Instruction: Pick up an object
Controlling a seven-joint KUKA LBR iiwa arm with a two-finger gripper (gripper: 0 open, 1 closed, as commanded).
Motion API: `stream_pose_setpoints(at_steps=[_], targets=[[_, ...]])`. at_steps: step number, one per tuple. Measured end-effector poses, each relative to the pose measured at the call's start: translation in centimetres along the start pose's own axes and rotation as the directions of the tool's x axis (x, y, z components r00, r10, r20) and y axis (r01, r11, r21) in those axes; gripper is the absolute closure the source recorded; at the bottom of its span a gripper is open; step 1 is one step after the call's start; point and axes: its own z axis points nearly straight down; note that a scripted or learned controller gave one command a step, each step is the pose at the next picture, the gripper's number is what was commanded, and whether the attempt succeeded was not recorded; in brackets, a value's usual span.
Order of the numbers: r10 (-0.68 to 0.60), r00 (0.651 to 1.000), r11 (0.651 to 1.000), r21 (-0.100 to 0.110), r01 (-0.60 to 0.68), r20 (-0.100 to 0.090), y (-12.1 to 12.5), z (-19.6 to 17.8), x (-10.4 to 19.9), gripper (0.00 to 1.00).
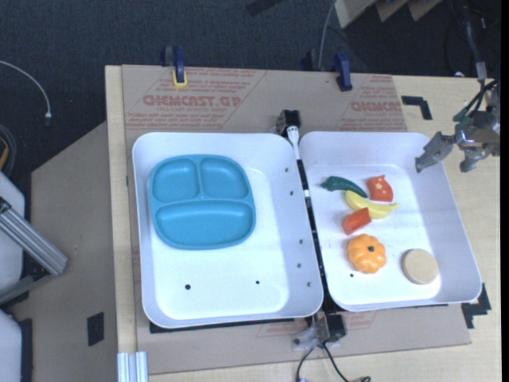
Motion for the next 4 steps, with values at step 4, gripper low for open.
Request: stream_pose_setpoints(at_steps=[4], targets=[[-0.004,1.0,1.0,-0.008,0.004,0.001,0.4,14.7,2.0,0.0]])
